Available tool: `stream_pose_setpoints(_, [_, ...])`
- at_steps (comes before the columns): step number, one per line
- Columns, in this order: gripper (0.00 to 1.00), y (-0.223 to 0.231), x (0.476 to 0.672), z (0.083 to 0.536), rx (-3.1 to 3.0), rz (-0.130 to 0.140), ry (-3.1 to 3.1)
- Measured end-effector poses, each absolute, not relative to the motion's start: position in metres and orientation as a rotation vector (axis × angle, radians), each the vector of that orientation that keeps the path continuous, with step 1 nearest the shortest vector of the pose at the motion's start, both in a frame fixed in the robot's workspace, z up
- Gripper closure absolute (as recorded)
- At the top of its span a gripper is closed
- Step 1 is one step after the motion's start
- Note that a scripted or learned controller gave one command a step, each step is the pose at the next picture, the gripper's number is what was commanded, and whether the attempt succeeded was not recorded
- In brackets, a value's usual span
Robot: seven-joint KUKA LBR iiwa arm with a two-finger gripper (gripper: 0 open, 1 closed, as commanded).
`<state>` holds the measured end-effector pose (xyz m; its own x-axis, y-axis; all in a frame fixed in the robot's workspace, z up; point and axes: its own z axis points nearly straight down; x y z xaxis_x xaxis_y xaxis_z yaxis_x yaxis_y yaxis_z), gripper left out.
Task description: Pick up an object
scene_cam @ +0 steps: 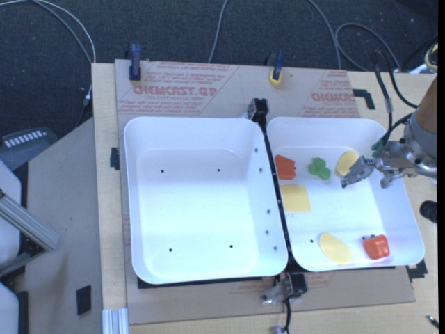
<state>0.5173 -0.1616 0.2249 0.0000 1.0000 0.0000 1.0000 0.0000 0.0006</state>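
Note:
The right bin (400, 218) holds several small objects. An orange-red piece (284, 166), a green piece (319, 168) and a yellow lemon-like piece (346, 162) lie in a row near its back. A flat yellow square (297, 198) lies by the left wall. At the front are a yellow oval (336, 248) and a red pepper (376, 246). My gripper (370, 176) reaches in from the right, just right of the lemon-like piece. It stands open with nothing between its fingers. One fingertip (352, 177) is close under that piece.
The left bin (139, 207) sits beside the right one, with a black divider clamp (259, 108) at the back between them. Cables run across the dark floor behind the bench. The bins rest on a cardboard sheet (208, 82).

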Motion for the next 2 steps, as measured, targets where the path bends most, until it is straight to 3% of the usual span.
stream_pose_setpoints(1, [0.0,-0.12,0.522,0.084,2.224,-0.006,2.23])
stream_pose_setpoints(2, [0.0,-0.16,0.625,0.096,2.221,0.001,2.22])
